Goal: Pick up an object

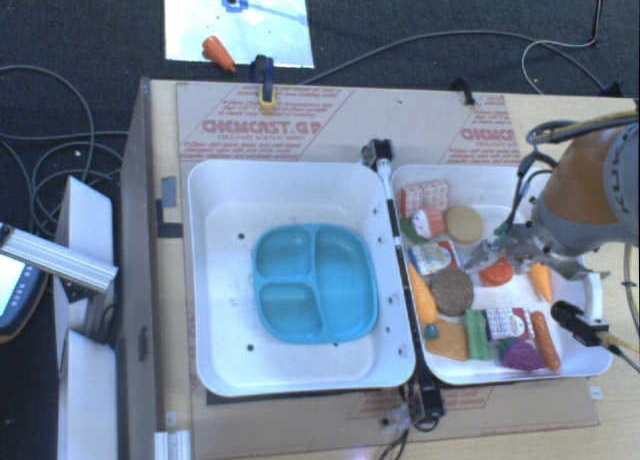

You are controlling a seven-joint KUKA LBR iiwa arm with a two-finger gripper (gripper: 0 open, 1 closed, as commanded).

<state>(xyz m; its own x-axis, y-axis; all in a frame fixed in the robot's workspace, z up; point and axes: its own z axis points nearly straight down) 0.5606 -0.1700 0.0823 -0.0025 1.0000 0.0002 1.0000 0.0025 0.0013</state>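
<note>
The arm [590, 183] enters from the right side of the camera view and extends leftward over the right bin [500, 176]. Its orange band sits above the wrist, followed by the grey wrist housing, which is positioned over the bin's right edge at about mid-height. Cables loop across the top of the arm near the bin's upper right corner. The gripper [503, 251] points down and left from the wrist, low over the bin's middle region, right of centre. Finger spacing is not resolvable at this viewing angle.
</note>
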